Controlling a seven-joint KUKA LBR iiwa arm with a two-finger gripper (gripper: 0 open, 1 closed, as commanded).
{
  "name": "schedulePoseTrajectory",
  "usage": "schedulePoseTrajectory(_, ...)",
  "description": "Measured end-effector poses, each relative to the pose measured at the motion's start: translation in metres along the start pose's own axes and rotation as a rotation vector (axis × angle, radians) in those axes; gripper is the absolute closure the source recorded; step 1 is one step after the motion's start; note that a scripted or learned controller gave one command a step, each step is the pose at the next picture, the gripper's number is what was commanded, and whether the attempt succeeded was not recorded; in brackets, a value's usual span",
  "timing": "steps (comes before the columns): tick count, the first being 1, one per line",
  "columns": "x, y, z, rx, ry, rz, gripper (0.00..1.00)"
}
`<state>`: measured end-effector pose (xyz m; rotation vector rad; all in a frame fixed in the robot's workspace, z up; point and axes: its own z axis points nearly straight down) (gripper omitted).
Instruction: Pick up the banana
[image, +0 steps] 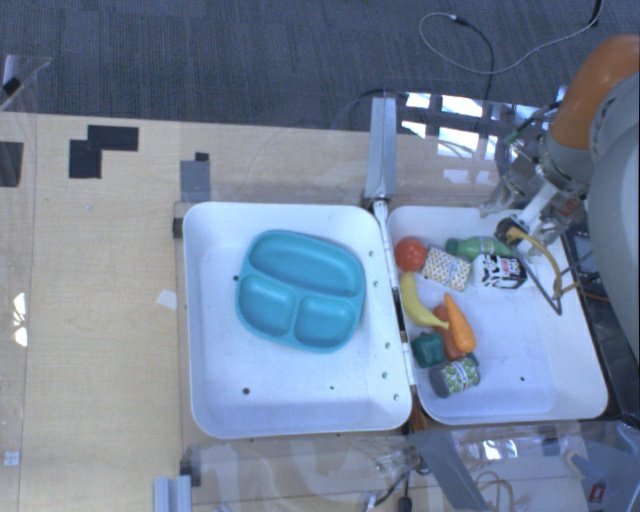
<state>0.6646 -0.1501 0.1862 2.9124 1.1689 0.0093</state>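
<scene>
The yellow banana (418, 306) lies in the right bin (540, 390), close to its left wall, running from near a red ball (409, 253) down toward an orange carrot (458, 323). My gripper (499, 204) hangs over the bin's far right corner, above a green bottle (478, 247). It is well apart from the banana, up and to the right of it. Nothing can be seen held in it.
Around the banana lie a speckled pale box (446, 268), a black-and-white carton (497, 270), a teal block (427, 348) and a green patterned can (456, 376). The left bin (215, 400) holds a blue divided plate (299, 290). The right bin's near right floor is bare.
</scene>
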Motion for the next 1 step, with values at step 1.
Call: schedulePoseTrajectory(1,0.0274,-0.0585,0.096,0.0,0.002,0.111,0.0)
